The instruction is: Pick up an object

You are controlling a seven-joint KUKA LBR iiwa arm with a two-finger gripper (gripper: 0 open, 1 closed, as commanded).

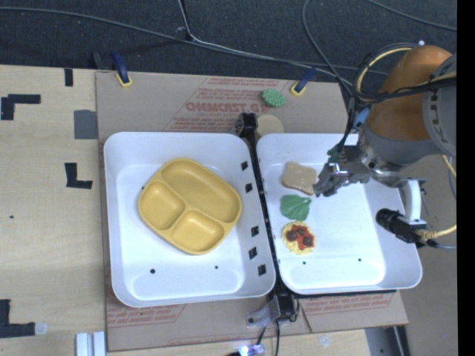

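The arm's orange band and grey wrist are cut off at the right edge, and the dark two-finger gripper is small and blurred against its own mount, so how far it is parted cannot be told; nothing can be made out between its tips. It hangs over the right shallow white bin, just beside the tan slice of toy bread.

Three small toy foods lie in that bin in a rough column: the bread at the top, a green leaf-shaped piece below it, and a yellow round piece with red topping lowest, each apart from the next.

The left shallow white bin holds one yellow three-compartment plastic tray, turned at a slant.

One small green textured piece sits outside the bins on the cardboard sheet; what it is cannot be made out.
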